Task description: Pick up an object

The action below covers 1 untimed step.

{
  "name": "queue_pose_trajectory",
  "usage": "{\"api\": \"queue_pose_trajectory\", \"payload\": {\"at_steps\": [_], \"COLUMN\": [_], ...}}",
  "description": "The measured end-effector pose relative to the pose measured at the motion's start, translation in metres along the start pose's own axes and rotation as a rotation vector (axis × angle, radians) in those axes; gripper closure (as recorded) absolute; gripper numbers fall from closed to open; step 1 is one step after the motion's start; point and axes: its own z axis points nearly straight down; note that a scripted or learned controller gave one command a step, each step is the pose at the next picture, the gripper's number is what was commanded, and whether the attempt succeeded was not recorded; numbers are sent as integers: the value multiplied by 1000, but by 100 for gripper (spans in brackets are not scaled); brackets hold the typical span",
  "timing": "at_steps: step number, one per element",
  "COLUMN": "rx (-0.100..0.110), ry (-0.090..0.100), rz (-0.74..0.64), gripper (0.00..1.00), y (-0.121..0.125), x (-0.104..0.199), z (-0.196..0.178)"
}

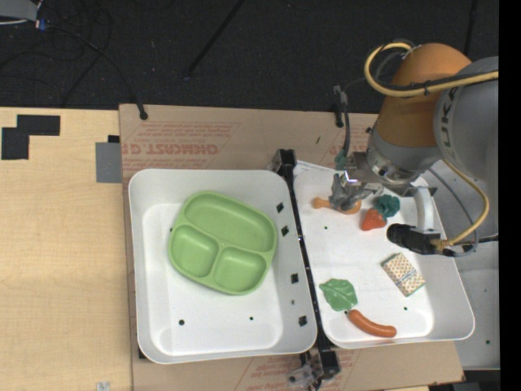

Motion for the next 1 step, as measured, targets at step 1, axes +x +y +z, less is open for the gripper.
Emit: {"api": "queue_pose_trajectory", "payload": {"at_steps": [1], "rx": [1], "ry": [-1], "rz": [1], "gripper": [100], "y": [0], "x": [43], "z": [-2]}}
